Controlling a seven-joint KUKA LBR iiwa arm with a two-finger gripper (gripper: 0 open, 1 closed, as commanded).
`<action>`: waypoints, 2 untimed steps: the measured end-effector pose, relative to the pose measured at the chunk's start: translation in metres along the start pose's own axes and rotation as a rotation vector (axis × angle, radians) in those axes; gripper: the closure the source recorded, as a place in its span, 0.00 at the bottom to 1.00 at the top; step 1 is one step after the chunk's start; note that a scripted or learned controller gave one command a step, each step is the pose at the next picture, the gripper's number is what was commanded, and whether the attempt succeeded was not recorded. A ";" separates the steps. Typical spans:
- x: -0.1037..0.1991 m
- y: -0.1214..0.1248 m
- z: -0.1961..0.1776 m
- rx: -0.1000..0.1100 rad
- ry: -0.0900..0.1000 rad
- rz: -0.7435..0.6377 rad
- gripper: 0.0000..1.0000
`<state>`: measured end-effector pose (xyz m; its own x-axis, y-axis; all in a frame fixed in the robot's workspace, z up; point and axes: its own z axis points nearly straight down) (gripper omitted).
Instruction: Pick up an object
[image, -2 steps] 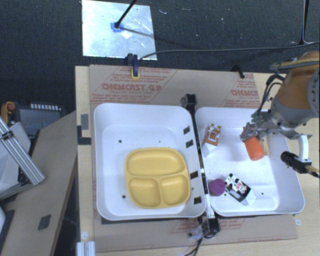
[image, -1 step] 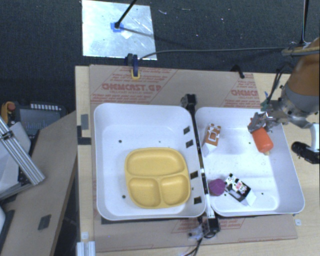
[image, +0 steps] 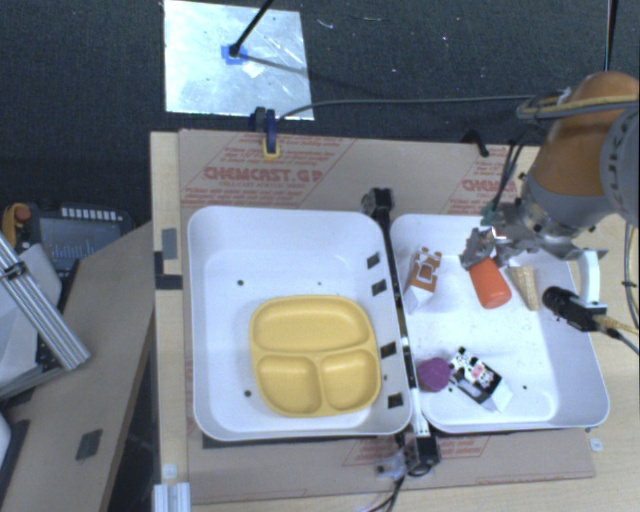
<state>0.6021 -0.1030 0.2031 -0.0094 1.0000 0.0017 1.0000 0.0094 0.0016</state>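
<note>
A tan bench (image: 110, 300) stands on dark floor (image: 80, 90) bearing a shiny foil sheet (image: 235, 55).

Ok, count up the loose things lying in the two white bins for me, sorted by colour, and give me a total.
Yellow: 1, the yellow three-compartment plastic tray in the left bin.
Orange: 1, the orange cylinder in the right bin.
Purple: 1, the round purple piece.
Brown and white: 1, the small brown-and-white block.
Black and white: 1, the small black-and-white item.
Tan: 1, the tan cone.
Total: 6
</note>
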 end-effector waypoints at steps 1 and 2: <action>0.051 -0.013 -0.012 0.000 0.001 0.000 1.00; 0.102 -0.017 -0.004 0.001 0.000 -0.001 1.00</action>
<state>0.5842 -0.0007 0.2074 -0.0099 0.9999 0.0019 1.0000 0.0099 0.0005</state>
